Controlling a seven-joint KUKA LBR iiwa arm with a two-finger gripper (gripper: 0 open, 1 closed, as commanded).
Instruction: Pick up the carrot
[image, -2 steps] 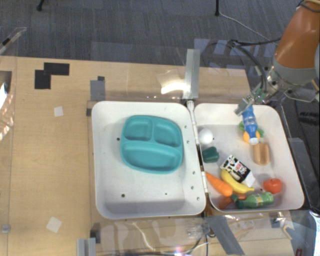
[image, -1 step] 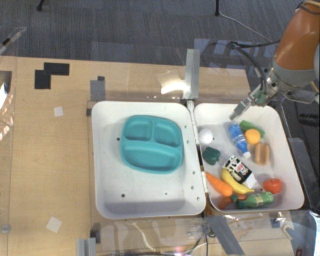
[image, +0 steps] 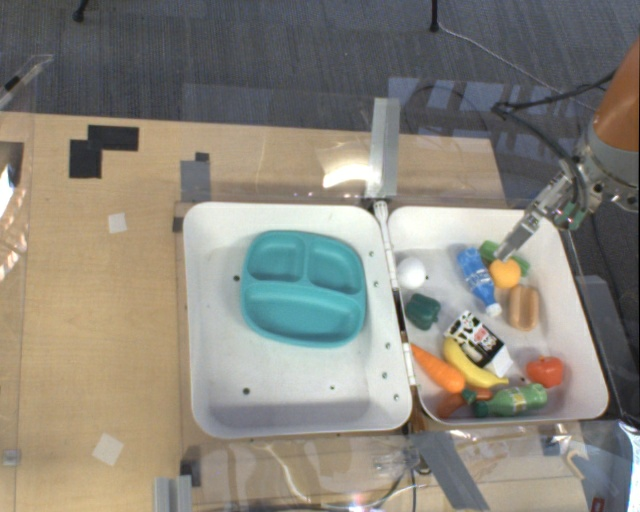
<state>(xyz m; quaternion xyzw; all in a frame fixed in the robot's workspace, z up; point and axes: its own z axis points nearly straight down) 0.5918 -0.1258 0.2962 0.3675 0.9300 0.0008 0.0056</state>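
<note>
Carrot (image: 437, 368) lying on its side at the left edge of the right bin (image: 590, 340), right up against the divider wall, fat end toward the front, tip pointing back along the wall. Touching or nearly touching the banana (image: 470, 366) next to it, with a green bottle (image: 515, 399) and a tomato (image: 545, 371) crowding the front corner. Gripper (image: 520, 238) way over at the back of the same bin, hanging above an orange fruit (image: 506, 272) and a blue bottle (image: 477, 277), well apart from the carrot. Can't tell if open or shut, too small and blurry.

Looks like a plastic toy, so probably light, stiff and a bit slick, tapered too. Best bet: grab across the thick middle, not the skinny tip. Tricky part is the wall on one side and the banana on the other, not much room. Teal tray (image: 302, 287) in the left bin (image: 215, 400), nothing to do with this.
</note>
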